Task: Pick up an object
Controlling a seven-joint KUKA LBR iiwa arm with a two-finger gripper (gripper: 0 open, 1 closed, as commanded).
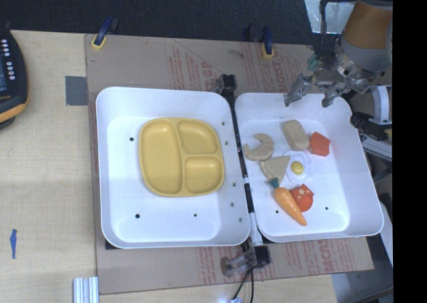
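Gripper (310, 97) spread open, grasping nothing, poised over far rim of right bin (360, 188). Nearest candidate: tan bread slice (294, 134), inside bin just nearside of gripper, long axis running roughly far-to-near. Red piece (319, 143) just beside bread.

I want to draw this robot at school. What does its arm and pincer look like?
The arm is chunky and round, with an orange-tan band over grey metal near the wrist. Black cables loop beside it at the top. The pincer has two thin, dark grey metal fingers sticking out from a silvery-grey block.
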